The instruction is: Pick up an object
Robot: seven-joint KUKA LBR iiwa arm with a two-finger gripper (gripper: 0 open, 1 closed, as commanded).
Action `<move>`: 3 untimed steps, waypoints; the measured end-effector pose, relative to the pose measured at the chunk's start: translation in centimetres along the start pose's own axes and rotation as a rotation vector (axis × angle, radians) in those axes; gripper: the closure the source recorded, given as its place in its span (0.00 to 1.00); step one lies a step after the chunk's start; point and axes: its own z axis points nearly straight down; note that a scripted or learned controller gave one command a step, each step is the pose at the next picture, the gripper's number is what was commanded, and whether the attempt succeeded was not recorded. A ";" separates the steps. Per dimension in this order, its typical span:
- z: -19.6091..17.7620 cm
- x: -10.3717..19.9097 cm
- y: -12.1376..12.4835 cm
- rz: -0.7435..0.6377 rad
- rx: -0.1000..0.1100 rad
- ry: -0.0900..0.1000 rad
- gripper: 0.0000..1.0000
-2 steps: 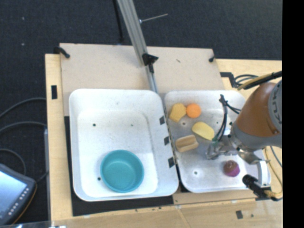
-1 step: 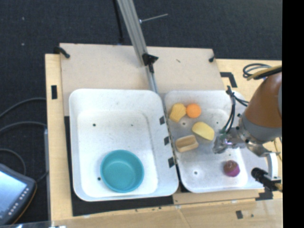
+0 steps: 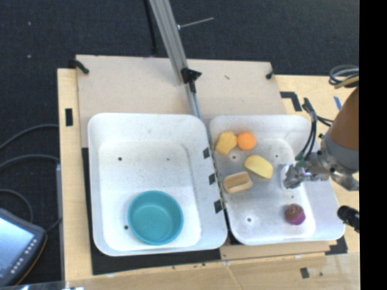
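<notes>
1. Dark carpet surrounds a light wooden bench (image 3: 139,80) that carries two shallow white bins side by side; a grey metal rail (image 3: 172,38) slants down from the top of the frame to the seam between them.
2. Over the right edge of the right bin (image 3: 266,231), in the right middle of the frame, the gripper (image 3: 292,178) hangs low; whether it is released or clenched cannot be told, and nothing can be seen in its grasp.
3. One arm reaches in from the right edge of the frame, its orange band (image 3: 346,122) above the grey wrist, which bends down and leftward toward the bin.
4. Five objects lie in the right bin, none touching the gripper:
   - one purple round object (image 3: 294,214), nearest, below the gripper toward the lower right;
   - one pale yellow oval object (image 3: 259,166), to the gripper's left;
   - one tan block (image 3: 237,182), lower left of the oval one, near the bin's left wall;
   - one orange ball (image 3: 246,141), toward the bin's upper part;
   - one yellow lumpy object (image 3: 225,143), just beside the ball on its left.
5. One teal bowl (image 3: 155,217) sits upright in the lower part of the left bin (image 3: 121,132), well apart from the gripper.
6. One dark screen device (image 3: 15,246) shows at the lower left corner of the frame.
</notes>
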 end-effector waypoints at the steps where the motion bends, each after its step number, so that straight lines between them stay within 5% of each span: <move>1: -4.2 -0.4 -0.1 -0.001 0.002 0.000 1.00; 3: -3.1 10.8 2.5 -0.006 0.003 0.004 1.00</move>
